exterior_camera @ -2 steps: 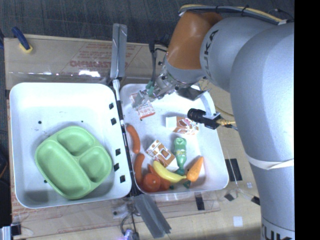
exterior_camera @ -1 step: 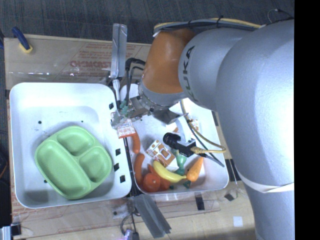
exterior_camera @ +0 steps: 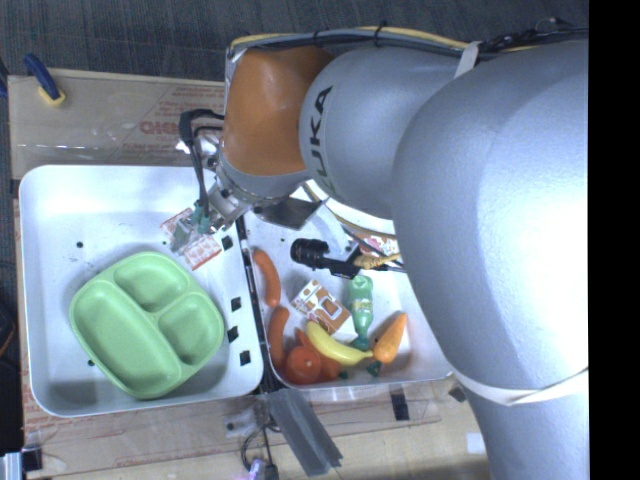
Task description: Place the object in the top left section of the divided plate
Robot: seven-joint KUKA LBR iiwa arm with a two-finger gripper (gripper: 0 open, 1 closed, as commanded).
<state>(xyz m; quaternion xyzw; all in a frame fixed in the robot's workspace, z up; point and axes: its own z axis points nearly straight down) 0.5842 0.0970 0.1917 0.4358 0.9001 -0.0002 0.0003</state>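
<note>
In the left shallow white bin (exterior_camera: pixel 60 218), a light green plastic divided plate (exterior_camera: pixel 148 323) with three hollows lies on the floor, toward the near side. The claw (exterior_camera: pixel 197 226) hangs just beyond the plate's far right rim, close to the wall between the bins. Right under it is a small red-and-white paper packet (exterior_camera: pixel 203 253), touching or almost touching the plate's edge, outside all three hollows. From this slant, whether the claw is clenched, released or grasping the packet cannot be told. The grey arm (exterior_camera: pixel 450 168) with its orange band (exterior_camera: pixel 265 108) reaches in over the right white bin (exterior_camera: pixel 420 360) and hides most of its far half.

The near half of that bin is crowded:
- two orange-red toy sausages (exterior_camera: pixel 266 276), one behind the other along the dividing wall
- a red toy tomato (exterior_camera: pixel 303 365)
- a yellow toy banana (exterior_camera: pixel 335 348)
- an orange toy carrot (exterior_camera: pixel 390 336)
- a small green plastic bottle (exterior_camera: pixel 360 306)
- a little orange-and-white carton (exterior_camera: pixel 320 306)

On the tan table (exterior_camera: pixel 100 108), well apart at the far left corner, lies a blue clip (exterior_camera: pixel 40 76).
</note>
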